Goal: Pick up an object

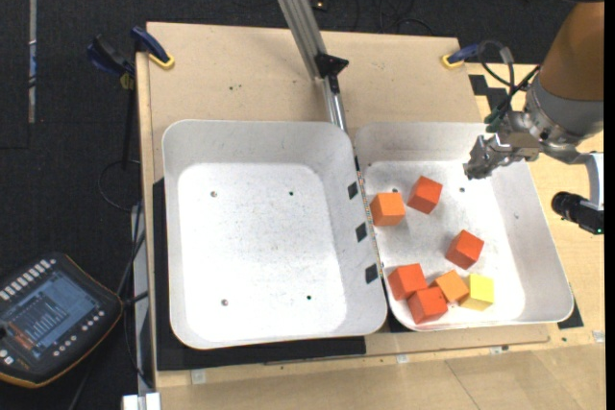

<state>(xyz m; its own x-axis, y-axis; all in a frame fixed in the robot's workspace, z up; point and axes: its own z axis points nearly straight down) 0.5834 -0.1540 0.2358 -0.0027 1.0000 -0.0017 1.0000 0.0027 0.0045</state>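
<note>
Several small cubes lie in the right bin (538, 235). An orange cube (387, 207) and a red-orange cube (425, 194) sit near its middle left. Another red-orange cube (465, 248) lies lower right of them. At the bin's front edge a cluster holds two red cubes (406, 279) (428, 304), an orange cube (452, 285) and a yellow cube (479, 290). My gripper (478, 166) hangs over the bin's far right part, above and to the right of the upper cubes. Nothing shows between its fingers.
The left bin (192, 206) stands beside the right one on the wooden bench (250, 72). A slanted metal pole (298, 14) runs down to the bins' shared far corner. Clamps (154, 48) (461, 55) sit at the bench's far corners. A teach pendant (48, 312) lies at the lower left.
</note>
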